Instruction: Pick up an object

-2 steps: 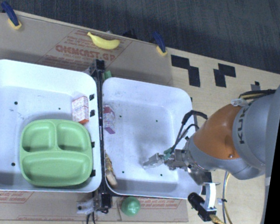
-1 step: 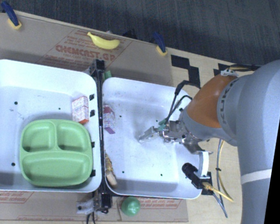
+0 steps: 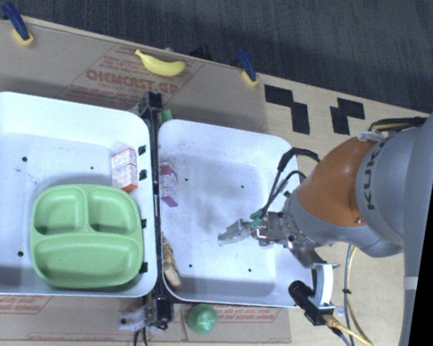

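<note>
One end effector (image 3: 233, 233) over right bin (image 3: 229, 142), seemingly empty

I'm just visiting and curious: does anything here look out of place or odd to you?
A few things sit outside the two white bins: a yellow banana on the cardboard behind them and a green ball on the front edge. A small orange carton lies tilted beside the green divided plate in the left bin. Nothing looks spilled or broken.

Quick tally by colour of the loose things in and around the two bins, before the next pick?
Green: 2, the divided plate and the ball
Yellow: 1, the banana
Orange and white: 1, the small carton
Pink and white: 1, the wrapper
Tan: 1, the object at the divider
Total: 6
</note>
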`<action>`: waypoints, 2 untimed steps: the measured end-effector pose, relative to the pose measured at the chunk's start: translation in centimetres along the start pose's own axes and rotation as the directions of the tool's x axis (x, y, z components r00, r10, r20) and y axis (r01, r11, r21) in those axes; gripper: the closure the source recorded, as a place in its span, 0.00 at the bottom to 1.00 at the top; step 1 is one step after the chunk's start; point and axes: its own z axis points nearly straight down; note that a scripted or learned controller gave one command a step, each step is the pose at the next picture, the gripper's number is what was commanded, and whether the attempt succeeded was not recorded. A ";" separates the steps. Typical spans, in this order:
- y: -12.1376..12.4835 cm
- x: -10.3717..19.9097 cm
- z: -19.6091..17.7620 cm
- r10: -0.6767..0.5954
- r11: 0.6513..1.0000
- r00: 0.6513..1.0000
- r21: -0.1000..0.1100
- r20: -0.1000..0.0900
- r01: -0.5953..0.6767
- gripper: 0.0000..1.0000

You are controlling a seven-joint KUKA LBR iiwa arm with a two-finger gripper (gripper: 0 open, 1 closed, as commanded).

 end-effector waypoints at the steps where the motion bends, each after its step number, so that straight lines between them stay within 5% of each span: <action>1: 6.2 -3.9 -0.8 0.002 1.000 1.000 -0.002 0.000 -0.002 0.00; 2: -1.7 -2.2 2.2 0.001 1.000 1.000 0.002 -0.001 -0.001 0.00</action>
